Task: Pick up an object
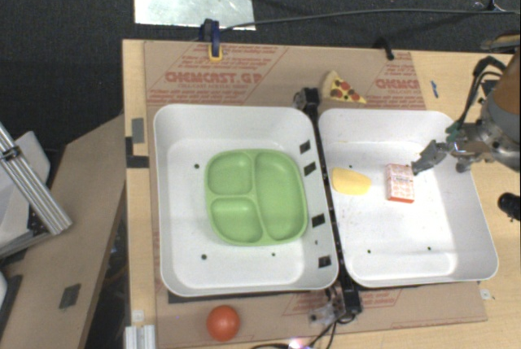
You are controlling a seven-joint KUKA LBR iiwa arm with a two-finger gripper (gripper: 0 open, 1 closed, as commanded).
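Observation:
In the right bin (pixel 423 262) lie a small pink-and-white box (pixel 400 182) and a flat yellow piece (pixel 351 181), side by side near the bin's middle. My gripper (pixel 438 155) reaches in over the right bin's far right side, just up and to the right of the pink box and apart from it. Nothing is seen held in it. The left bin (pixel 175 176) holds a green divided plate (pixel 255 197).
A toy pizza slice (pixel 344 89) lies on the cardboard behind the bins. A red ball (pixel 223 322) sits on the bench in front of the left bin. Black clips (pixel 313 168) run along the seam between the bins.

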